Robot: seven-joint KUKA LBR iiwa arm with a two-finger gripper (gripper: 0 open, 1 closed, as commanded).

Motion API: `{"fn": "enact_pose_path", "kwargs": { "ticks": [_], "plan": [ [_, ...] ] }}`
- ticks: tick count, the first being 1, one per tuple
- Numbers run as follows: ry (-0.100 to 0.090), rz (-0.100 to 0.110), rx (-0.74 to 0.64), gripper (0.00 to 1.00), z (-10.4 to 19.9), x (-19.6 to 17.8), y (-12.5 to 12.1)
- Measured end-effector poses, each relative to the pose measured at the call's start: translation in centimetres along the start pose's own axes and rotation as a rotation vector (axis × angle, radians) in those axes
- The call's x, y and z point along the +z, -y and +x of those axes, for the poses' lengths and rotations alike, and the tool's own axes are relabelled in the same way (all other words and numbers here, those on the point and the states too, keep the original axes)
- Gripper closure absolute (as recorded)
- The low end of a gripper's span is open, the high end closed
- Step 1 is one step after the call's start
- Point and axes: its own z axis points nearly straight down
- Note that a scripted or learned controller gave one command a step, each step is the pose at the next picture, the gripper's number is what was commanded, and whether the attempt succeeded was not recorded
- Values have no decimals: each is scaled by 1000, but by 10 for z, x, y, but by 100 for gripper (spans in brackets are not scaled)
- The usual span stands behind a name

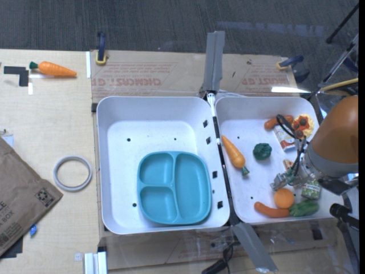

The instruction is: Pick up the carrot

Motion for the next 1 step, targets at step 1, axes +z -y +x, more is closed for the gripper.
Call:
{"fn": "enact_pose_path", "kwargs": {
  "ticks": [1],
  "plan": [
    [3, 2, 628, 100, 97, -106, -74]
  ]
}}
